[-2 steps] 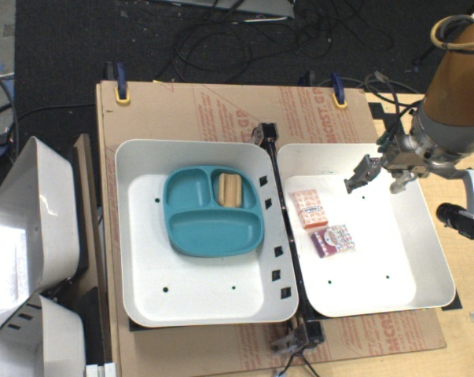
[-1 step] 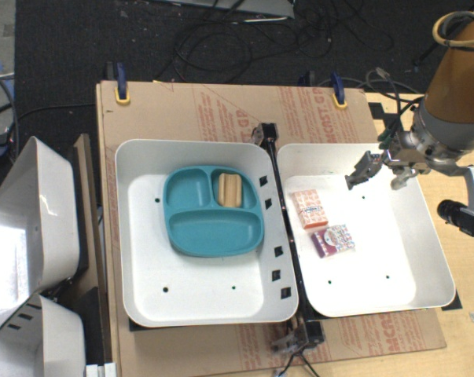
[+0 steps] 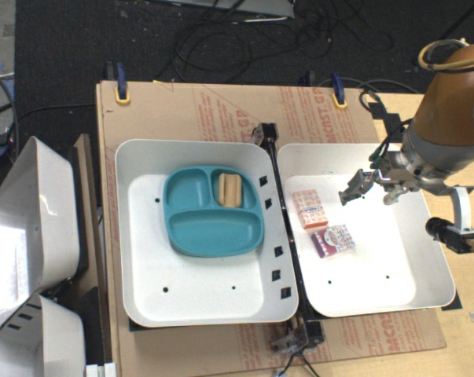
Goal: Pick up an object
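In the left bin (image 3: 142, 210), a smooth white shallow tub with rounded corners, sits a teal divided tray (image 3: 213, 210) of glossy plastic with three compartments. A tan wooden block (image 3: 230, 189) lies in its upper right compartment, its long axis running toward the far edge of the table (image 3: 221, 108), which is brown cardboard printed with red lettering.

In the right bin (image 3: 409, 281) lie two small flat packets. The pink-and-white packet (image 3: 307, 208) is a rectangle with its long axis running roughly away from the camera, tilted slightly. Just beside it, nearer the camera and to the right, the purple packet (image 3: 333, 239) looks crinkly, its long axis lying more crosswise.

My gripper (image 3: 370, 185) hangs above the right bin's far side, well to the right of both packets, its dark fingers spread apart with nothing between them.
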{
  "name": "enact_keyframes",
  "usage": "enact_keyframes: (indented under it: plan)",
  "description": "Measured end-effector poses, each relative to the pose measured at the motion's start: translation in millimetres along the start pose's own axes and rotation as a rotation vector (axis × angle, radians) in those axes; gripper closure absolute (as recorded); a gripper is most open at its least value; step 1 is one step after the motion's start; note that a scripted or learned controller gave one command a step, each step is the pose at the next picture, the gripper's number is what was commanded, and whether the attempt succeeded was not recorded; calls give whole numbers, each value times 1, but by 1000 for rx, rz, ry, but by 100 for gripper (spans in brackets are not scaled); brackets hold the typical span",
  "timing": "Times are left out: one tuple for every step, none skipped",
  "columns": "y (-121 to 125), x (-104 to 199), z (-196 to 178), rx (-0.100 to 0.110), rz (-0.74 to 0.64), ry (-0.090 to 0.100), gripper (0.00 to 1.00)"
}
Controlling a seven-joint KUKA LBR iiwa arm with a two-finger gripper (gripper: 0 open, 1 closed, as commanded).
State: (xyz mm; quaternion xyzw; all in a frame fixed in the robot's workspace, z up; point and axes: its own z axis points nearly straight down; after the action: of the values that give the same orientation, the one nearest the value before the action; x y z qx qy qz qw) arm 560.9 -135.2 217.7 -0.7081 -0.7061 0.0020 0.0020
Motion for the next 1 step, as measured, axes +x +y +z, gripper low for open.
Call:
enact_keyframes:
  plan:
    - [-8, -6, 59, 1, 0, 1, 0]
